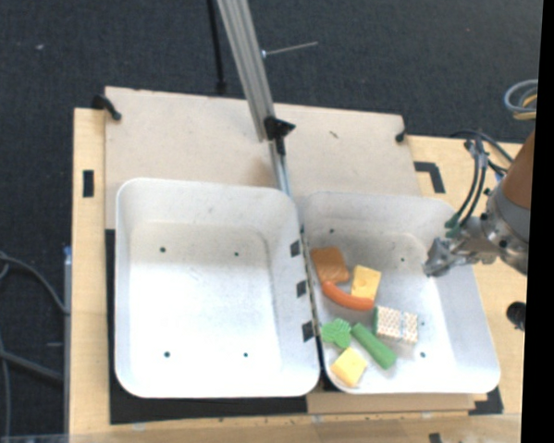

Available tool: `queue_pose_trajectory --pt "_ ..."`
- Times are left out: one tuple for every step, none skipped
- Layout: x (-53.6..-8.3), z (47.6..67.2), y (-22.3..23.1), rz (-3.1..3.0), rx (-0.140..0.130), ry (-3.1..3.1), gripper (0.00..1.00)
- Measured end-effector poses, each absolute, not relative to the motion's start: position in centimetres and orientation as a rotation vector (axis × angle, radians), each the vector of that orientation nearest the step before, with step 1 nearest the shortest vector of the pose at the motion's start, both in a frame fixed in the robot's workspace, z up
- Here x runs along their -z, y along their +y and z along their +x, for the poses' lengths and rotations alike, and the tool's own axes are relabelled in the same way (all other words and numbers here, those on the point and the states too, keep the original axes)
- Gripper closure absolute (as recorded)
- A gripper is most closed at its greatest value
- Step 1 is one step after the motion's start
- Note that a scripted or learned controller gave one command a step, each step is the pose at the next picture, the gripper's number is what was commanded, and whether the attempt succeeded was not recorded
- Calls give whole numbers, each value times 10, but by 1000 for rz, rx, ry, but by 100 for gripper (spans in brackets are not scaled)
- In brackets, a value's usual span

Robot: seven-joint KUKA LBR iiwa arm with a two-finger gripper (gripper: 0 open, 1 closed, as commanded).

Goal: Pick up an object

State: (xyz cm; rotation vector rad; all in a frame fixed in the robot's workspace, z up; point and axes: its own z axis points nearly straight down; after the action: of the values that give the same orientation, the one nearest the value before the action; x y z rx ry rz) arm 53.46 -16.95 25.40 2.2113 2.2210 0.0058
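Several small toys lie in the right bin (457, 313): an orange-brown block (329, 262), a yellow wedge (365, 283), an orange carrot-like stick (347, 299), a pale waffle-patterned block (397, 323), a green toy (361, 340) and a yellow cube (349, 366). My gripper (439, 259) hangs over the right side of this bin, to the right of the toys and apart from them. I see nothing held in it.
The left bin (208, 291) lies beside the right one. A slanted metal rail (252, 71) rises from the back between the bins. Cables hang near the arm at the upper right (478, 176).
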Motion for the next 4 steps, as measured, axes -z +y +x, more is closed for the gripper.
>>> queue_pose_trajectory --pt "-298 536 -171 2211 -5 2222 100" --pt "-280 533 -123 2213 -1 2227 100" --pt "-282 539 -68 2212 -3 2229 100" --pt "-266 538 -25 2215 -1 2228 100"
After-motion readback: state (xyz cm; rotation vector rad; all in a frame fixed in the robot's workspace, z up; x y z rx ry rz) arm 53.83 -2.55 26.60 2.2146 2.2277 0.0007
